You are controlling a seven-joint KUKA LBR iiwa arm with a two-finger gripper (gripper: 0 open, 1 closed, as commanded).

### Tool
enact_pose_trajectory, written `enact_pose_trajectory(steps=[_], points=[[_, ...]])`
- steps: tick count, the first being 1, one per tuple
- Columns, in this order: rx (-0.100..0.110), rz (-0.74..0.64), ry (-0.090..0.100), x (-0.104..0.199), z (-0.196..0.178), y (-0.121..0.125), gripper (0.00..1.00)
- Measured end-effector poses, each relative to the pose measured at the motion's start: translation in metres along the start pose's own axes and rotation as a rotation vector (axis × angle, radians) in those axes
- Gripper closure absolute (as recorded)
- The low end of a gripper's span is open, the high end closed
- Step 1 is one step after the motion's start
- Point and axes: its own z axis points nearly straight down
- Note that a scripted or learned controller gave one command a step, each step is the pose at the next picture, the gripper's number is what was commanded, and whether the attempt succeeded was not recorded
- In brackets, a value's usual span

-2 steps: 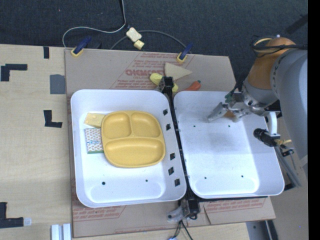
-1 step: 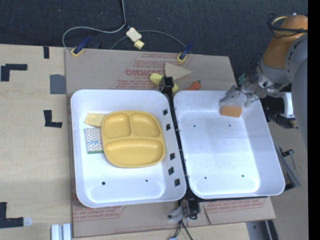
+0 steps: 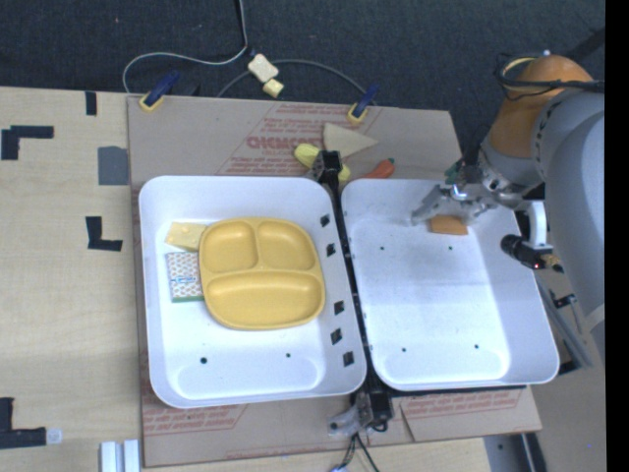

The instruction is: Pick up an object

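A small orange-brown block (image 3: 449, 225) lies in the right bin (image 3: 442, 352), close to its far rim and right of the middle. The gripper (image 3: 447, 205) is directly over it, its grey fingers (image 3: 428, 208) spread to either side and pointing down and to the left; nothing sits between them, and the block shows just under their tips. The arm (image 3: 550, 126) reaches in from the right, its orange band above the wrist, its grey body running down along the bin's right edge.

The rest of the right bin's floor is bare white toward the near rim. In the left bin (image 3: 167, 362) a yellow divided plate (image 3: 261, 271) fills the middle, with a pale yellow piece (image 3: 184, 234) and a small printed card (image 3: 183, 275) touching its left side; the card's print is too small to read. Red lettering on the cardboard sheet (image 3: 265, 136) beyond the bins is too faint to read.
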Motion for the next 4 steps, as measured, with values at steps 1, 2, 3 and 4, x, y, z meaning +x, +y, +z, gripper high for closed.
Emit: enact_pose_trajectory(steps=[1, 2, 3, 4], points=[[-0.013, -0.001, -0.003, 0.034, -0.005, -0.01, 0.0], [-0.011, -0.001, -0.002, 0.058, -0.004, -0.008, 0.0], [-0.015, -0.001, -0.003, 0.057, -0.016, -0.007, 1.0], [-0.012, -0.001, -0.004, 0.057, -0.014, -0.008, 0.0]])
